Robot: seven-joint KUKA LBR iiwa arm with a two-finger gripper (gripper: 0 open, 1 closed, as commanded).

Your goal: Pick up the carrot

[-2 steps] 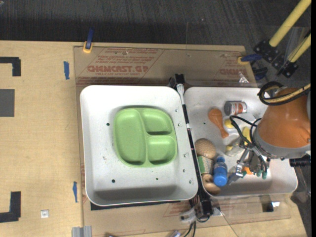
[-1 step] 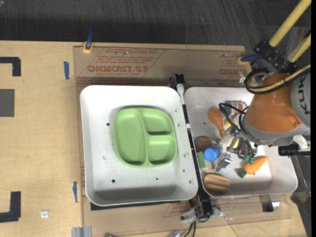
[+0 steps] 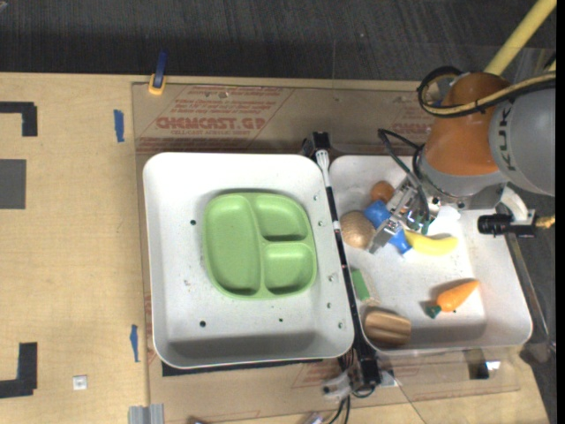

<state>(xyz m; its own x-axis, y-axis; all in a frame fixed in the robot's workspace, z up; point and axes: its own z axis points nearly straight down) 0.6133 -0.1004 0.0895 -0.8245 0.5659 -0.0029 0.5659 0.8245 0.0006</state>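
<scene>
Two white bins sit side by side on my bench. The left bin [image 3: 168,237] carries a green divided plate [image 3: 259,243], which I read as the drop spot for sorted items. The right bin [image 3: 503,321] is the jumble I have to pick from.

My gripper [image 3: 395,222] hangs over the upper middle of the right bin, in among a blue piece [image 3: 381,214], a yellow banana [image 3: 434,244] and a brown round thing [image 3: 357,230] at its 9 o'clock. The metal fingers point down and to the left, but the clutter around them hides the gap, so I cannot tell how wide the claw stands or whether anything is in it.

The carrot [image 3: 456,295] lies toward 5 o'clock from the gripper, well apart from it, in the lower right of that bin near the right wall. It is short, stubby and orange, with a small green stem end pointing to 8 o'clock. It rests flat on bare white floor with nothing touching it. A tan rounded block [image 3: 387,326] sits near it at its 8 o'clock.

By my judgement the pick has not begun. The arm stands over the wrong cluster and must shift toward 5 o'clock. The carrot's taper could let it slip, so I would close across its thick middle.
</scene>
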